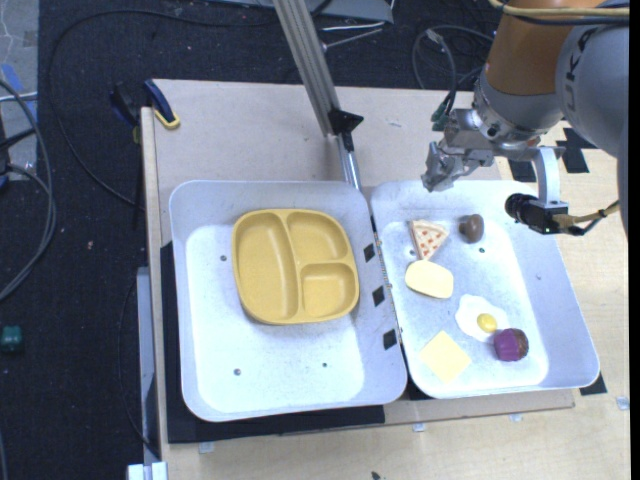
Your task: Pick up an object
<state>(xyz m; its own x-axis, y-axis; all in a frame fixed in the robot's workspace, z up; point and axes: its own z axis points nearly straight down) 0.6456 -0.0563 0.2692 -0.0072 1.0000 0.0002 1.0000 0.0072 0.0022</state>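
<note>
Here, from left to right: a yellow three-compartment plastic tray (296, 266) lies in the left shallow white bin (200, 368); the right shallow white bin (560, 298) holds a triangular pizza-slice toy (428, 238), a pale yellow oval piece (429, 280), a flat yellow cheese square (444, 356), a fried-egg toy (480, 318), a small brown lump (471, 228) and a purple round toy (511, 345). The two-finger gripper (438, 176) hangs empty above the bin's far edge, nearest the pizza slice; whether its fingers are spread cannot be told. The slice's long axis runs roughly far-to-near, its narrow tip toward the near side; a good grasp would descend centred and close across its short width.
</note>
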